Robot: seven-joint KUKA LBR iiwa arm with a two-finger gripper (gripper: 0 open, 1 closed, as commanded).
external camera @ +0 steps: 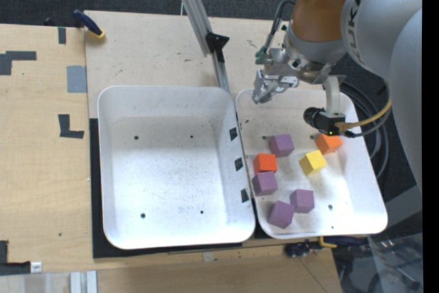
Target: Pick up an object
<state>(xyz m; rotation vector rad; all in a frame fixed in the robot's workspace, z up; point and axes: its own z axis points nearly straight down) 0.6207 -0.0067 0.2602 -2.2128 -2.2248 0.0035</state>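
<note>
Left bin (pixel 116 113) on the desk (pixel 41 168) holds no blocks. Right bin (pixel 370 209) carries seven: orange cube (pixel 266 162) near its left wall, purple cubes (pixel 280 145) (pixel 265 183) (pixel 280 214) (pixel 302 200) mid and toward the front edge, yellow cube (pixel 313 162) and a second orange block (pixel 328 143) by the right side. The tool (pixel 264 94) hovers over the right bin's back-left corner, nothing between its fingers; whether they are spread or closed cannot be told. Judged: pick not yet made, descent and grasp all left.
</note>
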